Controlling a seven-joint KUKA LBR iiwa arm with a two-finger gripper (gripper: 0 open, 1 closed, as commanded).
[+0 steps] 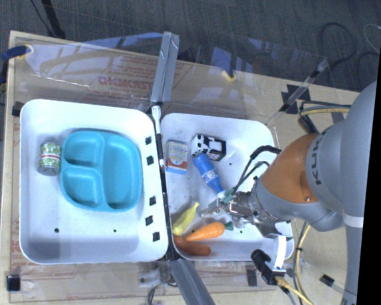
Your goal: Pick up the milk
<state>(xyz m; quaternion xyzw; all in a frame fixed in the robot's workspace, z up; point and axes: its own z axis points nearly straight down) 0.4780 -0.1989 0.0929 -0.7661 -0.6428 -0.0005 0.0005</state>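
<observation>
Leftmost, a blue tray (pixel 101 170) fills the left bin (pixel 23 219). Milk carton (pixel 208 145) lies centre frame, top of the right bin (pixel 259 132), above a blue bottle (pixel 208 172). Gripper (pixel 228 209) at lower right, finger state cannot be told; should rise and approach the carton from above, clear of the bottle.

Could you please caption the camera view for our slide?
Grey-and-orange arm's gripper low in right white bin, near orange carrot; black-and-white milk carton lies apart.
</observation>
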